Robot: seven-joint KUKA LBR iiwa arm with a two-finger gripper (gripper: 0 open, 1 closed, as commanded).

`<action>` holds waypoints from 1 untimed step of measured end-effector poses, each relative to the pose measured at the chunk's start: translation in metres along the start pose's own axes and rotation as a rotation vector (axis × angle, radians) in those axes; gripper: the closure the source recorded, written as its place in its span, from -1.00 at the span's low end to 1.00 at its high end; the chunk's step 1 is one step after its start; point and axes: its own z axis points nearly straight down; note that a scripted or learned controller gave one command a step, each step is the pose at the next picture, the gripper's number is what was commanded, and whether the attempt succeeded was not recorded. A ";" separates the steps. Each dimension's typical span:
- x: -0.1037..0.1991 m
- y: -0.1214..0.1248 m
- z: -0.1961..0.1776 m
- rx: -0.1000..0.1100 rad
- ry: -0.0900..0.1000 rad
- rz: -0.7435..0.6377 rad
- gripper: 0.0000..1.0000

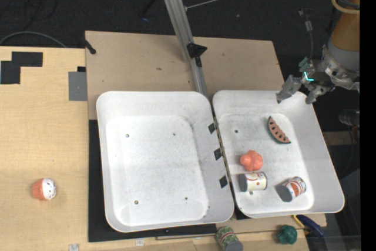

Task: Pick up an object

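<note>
Objects for picking all lie in the right bin (pixel 329 150), the one nearest the arm, presumably so that the reach stays short; the left bin (pixel 111 109) sits beside it, the two touching along their inner rims on the tabletop (pixel 141 62). A slanted metal rail (pixel 179 14) crosses from the top down to where the bins meet. The arm (pixel 345 32) comes in at the right, cut off by the frame so that only its lower part and orange band can be seen. Its hand (pixel 298 90) hovers over the far right corner of the right bin with the fingers spread and nothing between them, well apart from every object, so no grasp has begun, as far as I can judge.

Within the bin, the watermelon slice (pixel 278 129) lies nearest the hand. The pink lumpy toy (pixel 251 160) rests near the inner rim, just above a small can (pixel 253 181) on its side. A second can (pixel 291 188) lies near the front right; its label is too small to read. A small orange ball (pixel 44 189) rests outside, far left.
</note>
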 end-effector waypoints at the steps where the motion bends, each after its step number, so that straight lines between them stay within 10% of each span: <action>1: 0.000 0.001 -0.003 -0.004 -0.002 -0.003 -1.00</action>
